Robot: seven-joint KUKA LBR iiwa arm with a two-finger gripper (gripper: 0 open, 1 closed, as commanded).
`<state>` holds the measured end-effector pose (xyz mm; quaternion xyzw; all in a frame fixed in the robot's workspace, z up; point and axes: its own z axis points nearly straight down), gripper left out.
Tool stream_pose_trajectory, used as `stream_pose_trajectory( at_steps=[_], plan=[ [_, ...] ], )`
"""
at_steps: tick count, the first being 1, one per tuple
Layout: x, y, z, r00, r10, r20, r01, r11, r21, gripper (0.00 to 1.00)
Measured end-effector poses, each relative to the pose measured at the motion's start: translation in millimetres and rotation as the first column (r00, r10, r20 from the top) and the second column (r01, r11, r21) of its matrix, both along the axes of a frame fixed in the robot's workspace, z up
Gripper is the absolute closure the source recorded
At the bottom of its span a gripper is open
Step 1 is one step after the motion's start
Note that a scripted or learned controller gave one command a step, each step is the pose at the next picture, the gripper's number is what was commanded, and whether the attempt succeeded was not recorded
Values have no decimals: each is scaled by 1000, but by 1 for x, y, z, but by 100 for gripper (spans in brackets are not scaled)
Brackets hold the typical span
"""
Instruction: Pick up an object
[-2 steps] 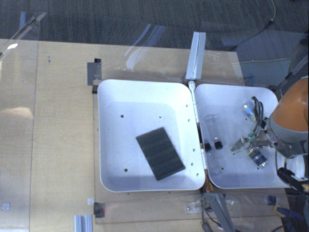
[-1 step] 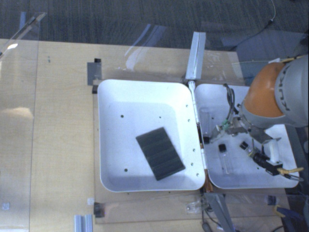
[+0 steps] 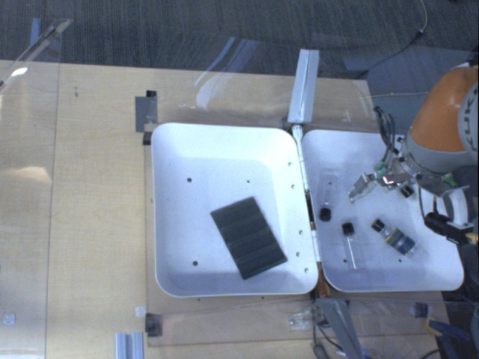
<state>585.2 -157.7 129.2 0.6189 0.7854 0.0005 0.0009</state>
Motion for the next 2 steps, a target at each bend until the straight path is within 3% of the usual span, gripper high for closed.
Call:
stream_pose_trajectory(
  at_steps=[1, 2],
  plan=[
    [-46, 70, 86, 1000, -22, 1, 22, 1000, 0, 0],
    [-68, 59, -35, 998, -64, 1, 64, 998, 1, 0]
  ],
)
